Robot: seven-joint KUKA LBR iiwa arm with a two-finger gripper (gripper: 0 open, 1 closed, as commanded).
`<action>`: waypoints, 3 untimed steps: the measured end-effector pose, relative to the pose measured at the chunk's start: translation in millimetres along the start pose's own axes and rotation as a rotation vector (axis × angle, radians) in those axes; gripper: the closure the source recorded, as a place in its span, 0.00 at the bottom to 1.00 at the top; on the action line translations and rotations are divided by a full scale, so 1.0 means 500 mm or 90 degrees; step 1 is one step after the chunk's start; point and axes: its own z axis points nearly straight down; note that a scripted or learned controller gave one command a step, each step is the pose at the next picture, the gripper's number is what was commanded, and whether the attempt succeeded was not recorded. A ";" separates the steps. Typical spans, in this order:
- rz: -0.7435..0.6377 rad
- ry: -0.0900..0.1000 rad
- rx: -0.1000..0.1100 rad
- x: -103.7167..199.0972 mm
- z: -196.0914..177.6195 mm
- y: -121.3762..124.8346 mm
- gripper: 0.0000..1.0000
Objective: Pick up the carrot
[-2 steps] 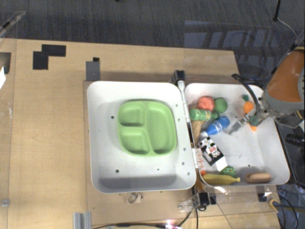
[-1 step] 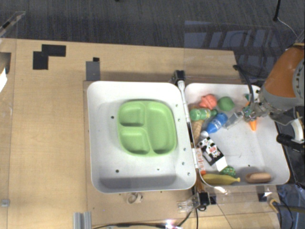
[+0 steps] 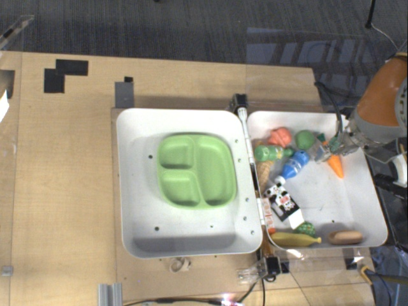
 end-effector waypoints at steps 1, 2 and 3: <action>0.224 0.000 0.006 0.113 -0.131 0.060 1.00; 0.227 -0.001 0.008 0.109 -0.128 0.055 0.00; 0.169 0.000 0.009 -0.028 0.033 0.046 0.00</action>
